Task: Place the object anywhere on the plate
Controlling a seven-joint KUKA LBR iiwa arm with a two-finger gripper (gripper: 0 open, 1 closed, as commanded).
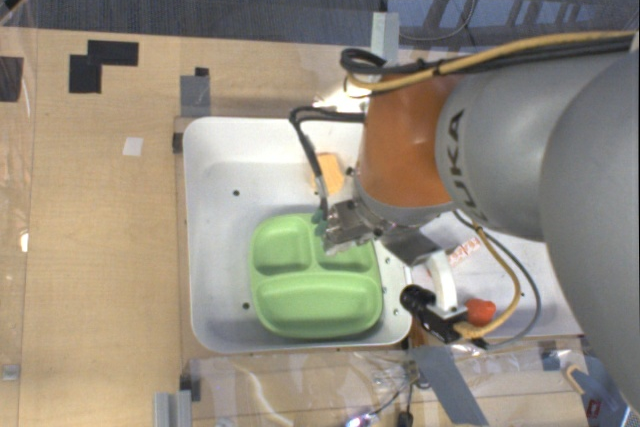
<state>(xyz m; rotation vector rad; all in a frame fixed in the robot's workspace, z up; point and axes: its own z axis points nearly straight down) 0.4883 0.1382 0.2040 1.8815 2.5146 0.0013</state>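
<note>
The gripper (335, 233) hangs over the green plate's (310, 300) upper-right compartment, seemingly the placing step; the next move calls for a release there.

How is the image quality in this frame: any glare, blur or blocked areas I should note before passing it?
Camera view: lighting is even and soft; a bright glare patch sits on the white bin's far rim beside the arm. The big grey and orange arm looms close and slightly soft, covering most of the right side. The green sectioned plastic plate is reasonably sharp, with faint shadow beneath it.
</note>
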